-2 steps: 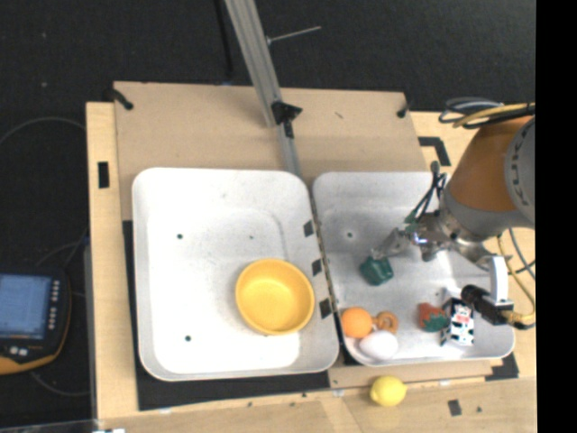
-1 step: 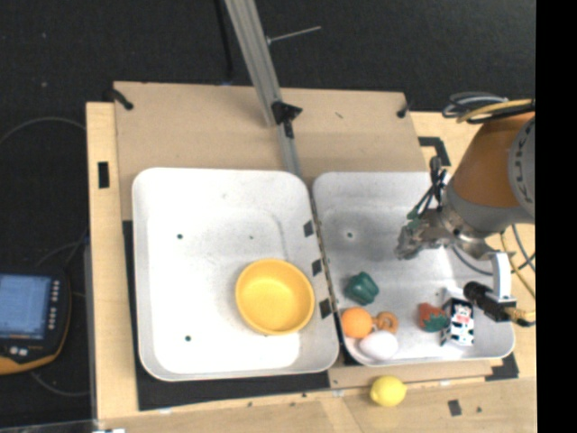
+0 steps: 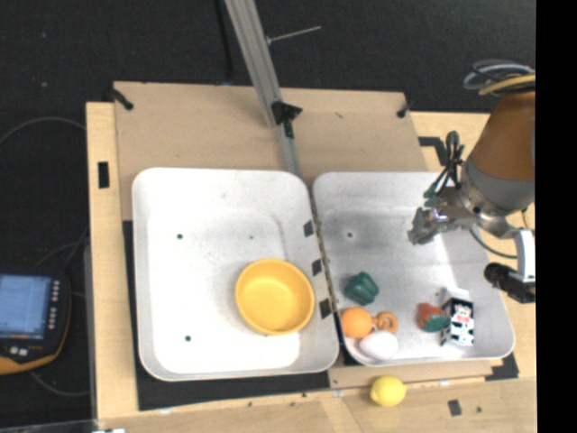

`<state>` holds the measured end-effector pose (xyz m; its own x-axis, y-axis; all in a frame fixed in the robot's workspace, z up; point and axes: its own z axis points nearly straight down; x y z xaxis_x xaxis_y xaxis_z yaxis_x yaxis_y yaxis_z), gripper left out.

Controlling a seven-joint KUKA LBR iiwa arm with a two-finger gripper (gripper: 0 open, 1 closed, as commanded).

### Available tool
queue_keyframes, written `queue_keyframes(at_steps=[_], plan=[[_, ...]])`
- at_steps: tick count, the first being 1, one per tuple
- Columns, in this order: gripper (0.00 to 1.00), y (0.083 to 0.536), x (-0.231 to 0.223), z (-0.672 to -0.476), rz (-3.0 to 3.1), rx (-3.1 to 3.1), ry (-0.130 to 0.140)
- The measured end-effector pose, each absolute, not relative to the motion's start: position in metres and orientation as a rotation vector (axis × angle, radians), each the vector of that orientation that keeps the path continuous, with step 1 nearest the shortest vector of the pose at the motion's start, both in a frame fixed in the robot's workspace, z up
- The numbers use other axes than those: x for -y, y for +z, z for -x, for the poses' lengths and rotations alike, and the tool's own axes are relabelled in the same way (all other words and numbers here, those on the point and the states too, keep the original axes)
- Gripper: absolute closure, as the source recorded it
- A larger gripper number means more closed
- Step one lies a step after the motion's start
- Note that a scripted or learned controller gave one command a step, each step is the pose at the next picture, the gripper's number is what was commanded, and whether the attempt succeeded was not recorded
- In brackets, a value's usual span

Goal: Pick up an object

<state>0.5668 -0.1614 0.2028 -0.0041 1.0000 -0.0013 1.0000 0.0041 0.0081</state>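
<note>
Right bin (image 3: 379,197): holds a cluster of small items along its near edge. Green block (image 3: 362,287), alone, left of centre, faceted and rigid; judged light, best taken across its flat sides. Orange ball (image 3: 356,321), touching a white egg-shaped piece (image 3: 380,345) in the near-left corner; both smooth and round, likely to slip or roll from a pinch. Small orange ring (image 3: 388,320) just beside them. Red-and-green piece (image 3: 430,316) touching a black-and-white toy car (image 3: 461,323), near-right; the car looks stiff, with flat sides to grip. Gripper (image 3: 424,226): hangs over bare floor in the far-right part of this bin, holding nothing; finger spread cannot be told. Left bin (image 3: 180,206): yellow bowl (image 3: 275,296). Bench (image 3: 225,124): lemon (image 3: 388,391) outside the bins, near edge.
</note>
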Motion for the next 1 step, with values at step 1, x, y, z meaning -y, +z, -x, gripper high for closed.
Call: queue_keyframes(at_steps=[1], plan=[[1.00, 0.2472, 0.1686, -0.5723, -2.216, -2.224, 0.001]])
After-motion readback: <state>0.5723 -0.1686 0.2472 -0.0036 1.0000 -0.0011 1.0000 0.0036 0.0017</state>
